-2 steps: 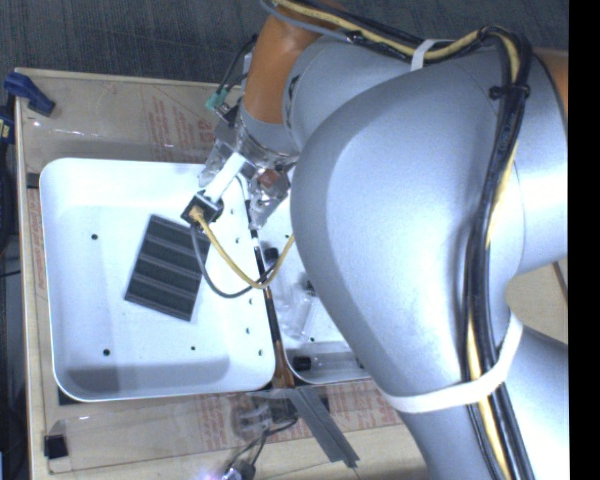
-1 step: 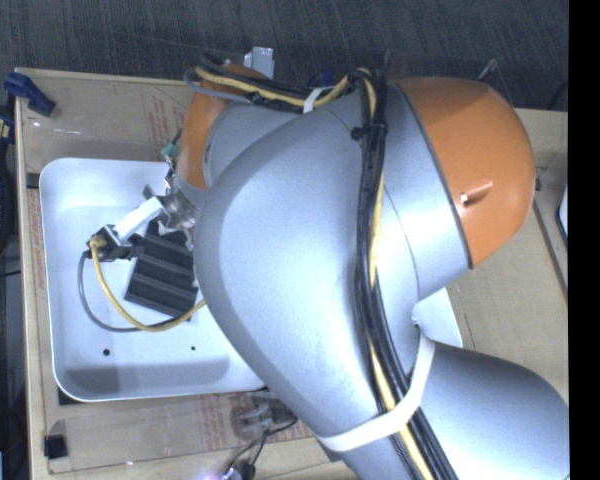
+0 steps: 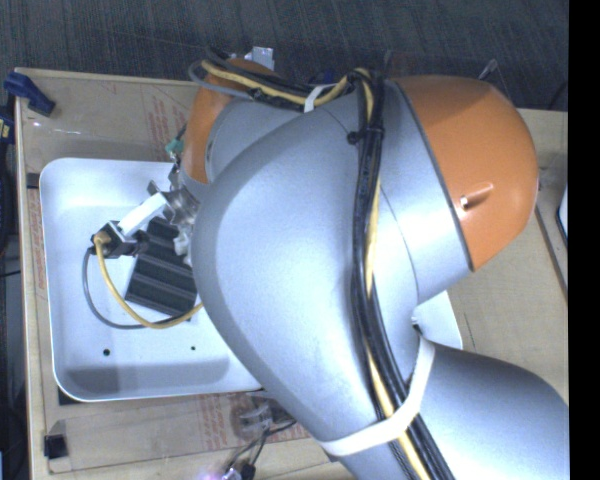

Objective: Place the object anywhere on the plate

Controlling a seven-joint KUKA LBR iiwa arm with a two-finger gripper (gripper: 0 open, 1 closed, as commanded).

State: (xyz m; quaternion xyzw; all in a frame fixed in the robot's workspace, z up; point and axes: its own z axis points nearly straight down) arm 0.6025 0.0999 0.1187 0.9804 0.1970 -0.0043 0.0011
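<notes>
Looming over the left white bin, the arm hides most of the scene, so a misjudged descent is the risk. The pincer sits low inside; its state I cannot tell. No plate or object is identifiable.

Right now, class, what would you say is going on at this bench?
A grey KUKA arm with an orange band leans over the left white bin, blocking much of the scene. Its gripper, a dark ribbed block with a yellow cable looping beside it, sits low inside that bin. Whether it holds anything cannot be told.
</notes>
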